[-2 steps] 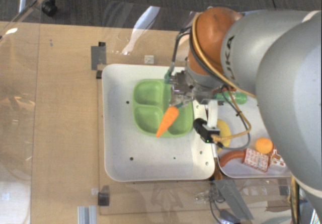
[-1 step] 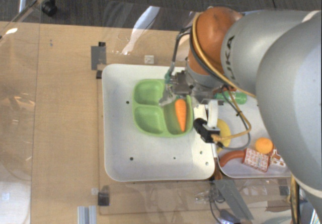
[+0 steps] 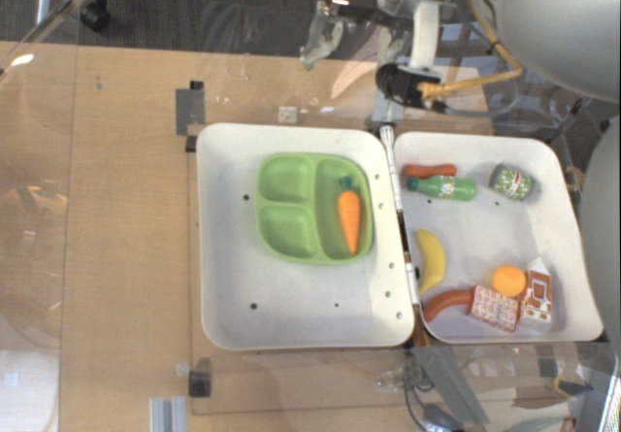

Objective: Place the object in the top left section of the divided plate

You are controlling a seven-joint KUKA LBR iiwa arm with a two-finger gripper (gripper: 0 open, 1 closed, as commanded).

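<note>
A green divided plate (image 3: 287,226) lies in the left bin (image 3: 233,284). It has two small sections on its left and one long section on its right. An orange carrot (image 3: 349,216) with a green top lies lengthwise in the long right section. Both small left sections are bare. My gripper (image 3: 324,40) hangs high beyond the far rim of the bins, above the bench, well apart from the plate. It is open, with nothing between its fingers.
The right bin (image 3: 572,236) holds a red piece (image 3: 430,170), a green bottle (image 3: 442,189), a green-and-white can (image 3: 511,182), a banana (image 3: 431,259), an orange (image 3: 508,280), a red sausage (image 3: 444,303) and two small cartons (image 3: 537,295).
</note>
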